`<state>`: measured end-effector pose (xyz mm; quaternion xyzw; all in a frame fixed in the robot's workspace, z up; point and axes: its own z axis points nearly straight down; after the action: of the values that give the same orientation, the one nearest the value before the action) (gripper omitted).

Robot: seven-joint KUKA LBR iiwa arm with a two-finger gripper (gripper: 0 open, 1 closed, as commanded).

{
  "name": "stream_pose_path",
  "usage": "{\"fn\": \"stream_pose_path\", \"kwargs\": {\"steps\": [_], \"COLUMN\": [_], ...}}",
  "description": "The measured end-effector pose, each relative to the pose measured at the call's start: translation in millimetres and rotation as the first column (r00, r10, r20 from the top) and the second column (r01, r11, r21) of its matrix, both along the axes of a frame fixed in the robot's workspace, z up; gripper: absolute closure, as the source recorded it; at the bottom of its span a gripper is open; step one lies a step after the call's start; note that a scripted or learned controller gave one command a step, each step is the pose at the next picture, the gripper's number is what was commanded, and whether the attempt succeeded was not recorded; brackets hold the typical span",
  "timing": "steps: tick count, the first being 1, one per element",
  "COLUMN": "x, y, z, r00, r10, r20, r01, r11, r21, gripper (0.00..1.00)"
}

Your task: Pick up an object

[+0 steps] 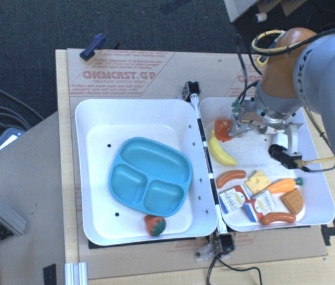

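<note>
My gripper [237, 125] hangs low over the back left part of the right bin [321, 209], right beside a red toy vegetable [222, 130]; I cannot tell whether it touches it. A yellow banana [220, 151] lies just in front of the red piece. Further forward in the same bin lie a sausage [231, 177], a cheese wedge [257, 181], a carrot [280, 186], a waffle piece [293, 200], a hot dog [277, 219] and two small cartons [233, 199].
The left bin [90, 135] holds a blue divided plate [150, 176] and a strawberry [155, 224] near its front wall. The divider between the bins [203, 153] runs close to the banana. The grey arm [324, 64] covers the right bin's back right corner.
</note>
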<state>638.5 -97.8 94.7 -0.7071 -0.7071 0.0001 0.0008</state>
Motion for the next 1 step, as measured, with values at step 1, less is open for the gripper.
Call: {"fn": "stream_pose_path", "kwargs": {"steps": [1], "x": [-0.1], "y": [0.0], "z": [-0.1], "r00": [1.000], "r10": [0.000], "r20": [0.000], "r01": [0.000], "r11": [1.000], "r21": [0.000], "gripper": [0.00]}}
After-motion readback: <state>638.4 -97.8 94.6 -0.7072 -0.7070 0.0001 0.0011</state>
